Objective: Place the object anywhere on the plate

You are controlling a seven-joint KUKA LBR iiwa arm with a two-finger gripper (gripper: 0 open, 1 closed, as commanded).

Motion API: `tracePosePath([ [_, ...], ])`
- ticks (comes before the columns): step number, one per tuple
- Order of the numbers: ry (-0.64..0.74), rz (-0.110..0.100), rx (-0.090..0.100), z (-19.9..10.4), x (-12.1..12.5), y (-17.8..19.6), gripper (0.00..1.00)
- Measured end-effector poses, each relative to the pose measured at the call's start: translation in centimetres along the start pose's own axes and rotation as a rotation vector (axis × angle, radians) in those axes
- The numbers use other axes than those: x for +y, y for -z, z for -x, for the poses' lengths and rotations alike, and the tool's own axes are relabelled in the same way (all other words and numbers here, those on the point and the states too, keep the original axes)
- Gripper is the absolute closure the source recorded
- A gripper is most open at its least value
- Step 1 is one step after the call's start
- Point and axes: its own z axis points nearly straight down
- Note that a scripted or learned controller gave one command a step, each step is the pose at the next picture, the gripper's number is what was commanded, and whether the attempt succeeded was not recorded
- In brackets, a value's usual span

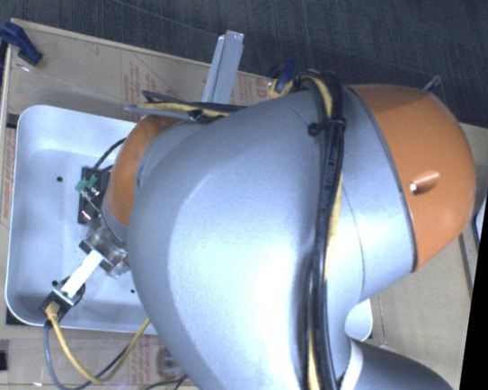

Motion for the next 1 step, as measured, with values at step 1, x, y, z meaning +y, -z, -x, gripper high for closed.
tracePosePath([
  [1, 0.231, 0.004, 0.005, 6.03, 1.99, 10.65, 1.0],
])
